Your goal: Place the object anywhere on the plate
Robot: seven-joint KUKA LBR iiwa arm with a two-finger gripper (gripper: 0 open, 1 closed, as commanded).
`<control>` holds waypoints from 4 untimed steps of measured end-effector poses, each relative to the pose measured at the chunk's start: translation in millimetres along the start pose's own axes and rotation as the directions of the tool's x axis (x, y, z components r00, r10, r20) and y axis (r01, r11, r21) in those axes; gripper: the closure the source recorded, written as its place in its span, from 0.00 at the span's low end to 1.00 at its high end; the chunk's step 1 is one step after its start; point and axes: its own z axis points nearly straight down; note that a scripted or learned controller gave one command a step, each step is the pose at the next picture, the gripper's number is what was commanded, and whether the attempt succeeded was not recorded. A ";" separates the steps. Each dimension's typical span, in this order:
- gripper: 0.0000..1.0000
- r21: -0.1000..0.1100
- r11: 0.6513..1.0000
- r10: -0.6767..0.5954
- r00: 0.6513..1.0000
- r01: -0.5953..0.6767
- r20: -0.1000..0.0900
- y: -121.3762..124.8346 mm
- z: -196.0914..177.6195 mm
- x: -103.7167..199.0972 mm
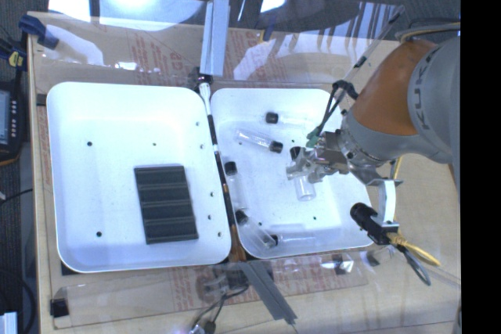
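White and shallow, two bins stand side by side on the bench. In the camera view, the left bin (74, 121) carries a dark ribbed plate (165, 203). It is a rectangle lying flat close to the middle of that bin's near edge, somewhat toward the wall shared with its neighbour.

The right bin (333, 211) holds a scatter of small clear containers with black caps. A short vial (272, 118) lies near the far edge. Just nearward of it a slanted tube (257, 140) lies with its black cap turned toward the bin's middle. A capped vial (230, 167) sits against the shared wall about halfway along, and a corner vial (241, 217) lies further toward the near corner on that same side. A long tube (288, 233) lies along the near edge, its cap at the end nearer the shared wall.

The grey arm (423, 125), with its orange band (387, 94), extends over the right bin's outer edge. The gripper (302, 167) is low over the middle of that bin. A clear vial (304, 188), the task's object, shows right at the gripper's tip on its near side. Whether it is pinched or merely lies beside the tip cannot be told. Nor can it be told whether the gripper is spread or pressed together. This vial is well apart from the plate, in the other bin.
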 end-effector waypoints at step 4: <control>1.00 0.003 0.537 0.844 0.537 -0.844 0.002 56.3 18.3 256.2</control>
